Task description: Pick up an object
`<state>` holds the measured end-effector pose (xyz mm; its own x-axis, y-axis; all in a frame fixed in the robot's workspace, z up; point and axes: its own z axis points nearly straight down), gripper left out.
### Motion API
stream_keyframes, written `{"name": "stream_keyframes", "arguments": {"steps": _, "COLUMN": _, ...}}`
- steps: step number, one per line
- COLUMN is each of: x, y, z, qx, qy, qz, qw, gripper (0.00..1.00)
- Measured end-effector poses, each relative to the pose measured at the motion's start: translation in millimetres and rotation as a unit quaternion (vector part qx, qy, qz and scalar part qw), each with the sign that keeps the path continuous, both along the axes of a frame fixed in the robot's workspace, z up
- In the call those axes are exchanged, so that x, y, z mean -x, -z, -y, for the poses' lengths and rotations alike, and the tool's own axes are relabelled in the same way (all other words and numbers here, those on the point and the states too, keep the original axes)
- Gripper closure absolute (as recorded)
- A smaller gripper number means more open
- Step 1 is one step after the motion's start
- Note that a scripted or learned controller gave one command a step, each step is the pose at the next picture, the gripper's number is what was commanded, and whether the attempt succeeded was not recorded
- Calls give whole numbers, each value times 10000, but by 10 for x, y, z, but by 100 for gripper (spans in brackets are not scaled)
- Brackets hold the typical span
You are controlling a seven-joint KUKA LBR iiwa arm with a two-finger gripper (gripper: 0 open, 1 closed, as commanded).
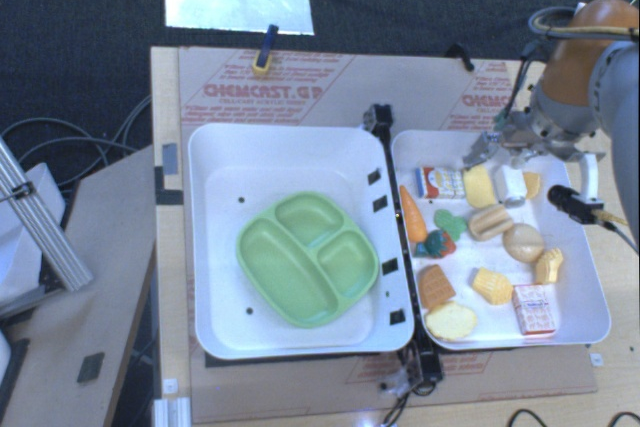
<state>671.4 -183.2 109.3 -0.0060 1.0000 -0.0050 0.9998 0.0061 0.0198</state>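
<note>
Toy food fills the right bin (598,315): a carrot (410,215) lies at its left wall, long axis running from the far edge toward the near edge, orange tip nearer the camera's far side. Beside it sit a red-and-white packet (440,182), a yellow block (480,186), a bread roll (490,221), a round bun (523,242), a corn piece (492,286), a red carton (533,308) and a pale slice (450,321). The gripper (505,147) hangs over the bin's far edge, above the yellow block; whether it is open or closed cannot be told, and nothing is visibly held. A green plate (306,258) with 3 sections lies in the left bin (220,215).
</note>
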Motion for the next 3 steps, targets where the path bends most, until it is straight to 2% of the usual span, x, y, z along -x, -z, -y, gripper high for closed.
{"name": "stream_keyframes", "arguments": {"steps": 1, "x": -15, "y": -120, "z": 13, "qx": 26, "qy": -17, "qz": 34, "qw": 10000, "gripper": 100}}
{"name": "stream_keyframes", "arguments": {"steps": 2, "x": -85, "y": -579, "z": 15, "qx": -18, "qy": 2, "qz": -63, "qw": 10000, "gripper": 100}}
{"name": "stream_keyframes", "arguments": {"steps": 3, "x": -105, "y": -1135, "z": 18, "qx": -13, "qy": -2, "qz": -54, "qw": 10000, "gripper": 100}}
